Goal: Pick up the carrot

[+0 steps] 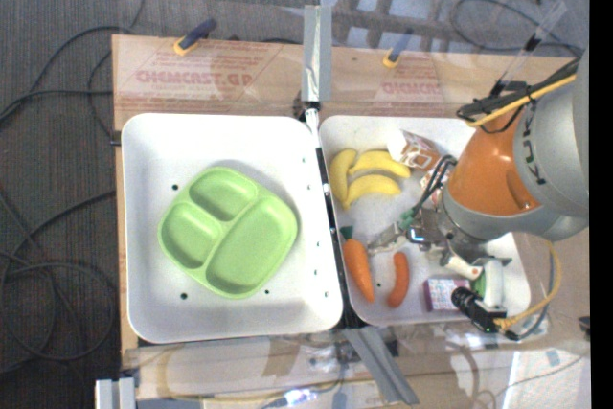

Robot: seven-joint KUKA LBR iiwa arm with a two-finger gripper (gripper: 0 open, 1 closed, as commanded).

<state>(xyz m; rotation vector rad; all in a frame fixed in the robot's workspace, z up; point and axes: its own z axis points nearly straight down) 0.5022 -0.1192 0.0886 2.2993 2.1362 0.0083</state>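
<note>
Lying carrot (359, 269): tapered, smooth orange, in the right bin (518, 278).
Hand (407, 233): metallic; finger state cannot be told.
Plate (228, 232): glossy green, three-sectioned.

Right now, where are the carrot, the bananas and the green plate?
carrot (359, 269), camera view, middle of its orange body
bananas (364, 175), camera view, middle of the bunch
green plate (251, 244), camera view, floor of its largest compartment

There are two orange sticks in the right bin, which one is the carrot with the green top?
The left one, the carrot, next to the bin's left wall. It is longer, tapers to a point and has a green stem end. The other stick, to its right, is shorter and blunt.
</note>
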